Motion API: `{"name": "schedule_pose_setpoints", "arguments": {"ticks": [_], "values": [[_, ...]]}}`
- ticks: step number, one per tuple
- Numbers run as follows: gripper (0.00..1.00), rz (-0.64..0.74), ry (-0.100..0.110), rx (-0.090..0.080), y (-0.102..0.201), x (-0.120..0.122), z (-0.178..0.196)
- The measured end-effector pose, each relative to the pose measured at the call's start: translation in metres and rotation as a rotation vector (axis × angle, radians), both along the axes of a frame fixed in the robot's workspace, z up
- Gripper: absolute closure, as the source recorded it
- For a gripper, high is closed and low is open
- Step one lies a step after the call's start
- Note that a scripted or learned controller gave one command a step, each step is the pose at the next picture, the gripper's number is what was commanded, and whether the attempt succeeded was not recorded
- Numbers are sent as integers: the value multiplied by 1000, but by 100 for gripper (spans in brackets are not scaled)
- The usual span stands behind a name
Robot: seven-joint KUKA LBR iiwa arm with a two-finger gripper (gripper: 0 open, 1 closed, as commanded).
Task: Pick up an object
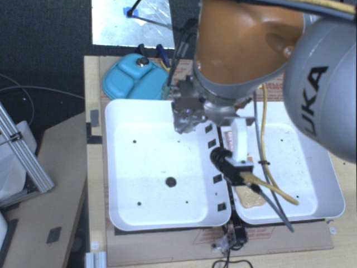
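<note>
arm: a grey and orange robot arm [251, 32] extended in from the right, large and close above the far side of both bins.
gripper: the gripper [187, 118] hung low over the far right corner of the left bin, near the wall it shared with the right bin.
grip: it could not be told whether it was open or closed, or whether it had hold of anything.
left bin: a shallow white bin [120, 149]; a small dark round object [170, 182] lay on its floor, nearer the front and well apart from the gripper.
right bin: a matching white bin [312, 166]; a flat tan speckled piece [249, 197] lay in its near left corner, just beside the dividing wall.
behind the bins: a blue plastic container [135, 78] sat just beyond the left bin's far edge, with a shiny silver sheet [131, 13] farther back.
left of the bench: slanted aluminium frame bars [22, 149].
</note>
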State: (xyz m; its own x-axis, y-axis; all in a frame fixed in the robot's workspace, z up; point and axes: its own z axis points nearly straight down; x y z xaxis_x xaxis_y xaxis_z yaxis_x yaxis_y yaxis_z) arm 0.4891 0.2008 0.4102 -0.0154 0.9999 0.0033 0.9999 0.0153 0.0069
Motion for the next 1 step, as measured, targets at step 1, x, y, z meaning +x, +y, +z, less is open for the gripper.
{"name": "schedule_pose_setpoints", "arguments": {"ticks": [1], "values": [[100,-19,0,-2,-63,-2,42]]}}
